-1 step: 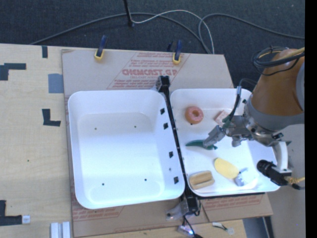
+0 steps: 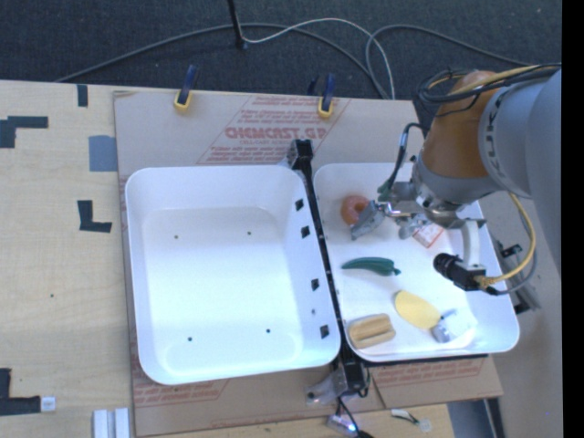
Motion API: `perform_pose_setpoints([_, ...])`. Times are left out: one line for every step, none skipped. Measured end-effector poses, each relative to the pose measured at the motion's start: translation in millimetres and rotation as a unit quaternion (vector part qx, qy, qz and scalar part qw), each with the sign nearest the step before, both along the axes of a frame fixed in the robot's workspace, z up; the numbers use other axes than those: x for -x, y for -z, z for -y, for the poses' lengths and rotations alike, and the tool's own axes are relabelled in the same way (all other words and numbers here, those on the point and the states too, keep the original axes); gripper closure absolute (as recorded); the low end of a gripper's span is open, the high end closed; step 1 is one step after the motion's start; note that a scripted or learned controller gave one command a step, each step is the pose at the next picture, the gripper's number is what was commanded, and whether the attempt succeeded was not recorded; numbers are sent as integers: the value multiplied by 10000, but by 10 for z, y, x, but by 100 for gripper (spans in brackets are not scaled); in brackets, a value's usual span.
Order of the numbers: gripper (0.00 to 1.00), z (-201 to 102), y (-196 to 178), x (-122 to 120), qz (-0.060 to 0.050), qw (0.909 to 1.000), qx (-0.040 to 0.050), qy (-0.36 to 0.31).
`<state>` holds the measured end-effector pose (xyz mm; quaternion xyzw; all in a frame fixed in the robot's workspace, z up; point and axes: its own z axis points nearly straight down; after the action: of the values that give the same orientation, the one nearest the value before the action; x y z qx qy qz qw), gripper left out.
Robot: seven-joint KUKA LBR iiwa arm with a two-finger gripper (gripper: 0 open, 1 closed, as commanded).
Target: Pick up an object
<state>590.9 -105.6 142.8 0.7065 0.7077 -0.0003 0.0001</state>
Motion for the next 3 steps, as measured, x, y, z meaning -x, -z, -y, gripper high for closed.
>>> perform_pose_setpoints([0,-150,562,319,-22,10000,-6,6])
perform_pose_setpoints([100,-146,437,305,1,10000,-3,6])
perform_pose_setpoints([0,-146,442,307,-2,10000,-4,7])
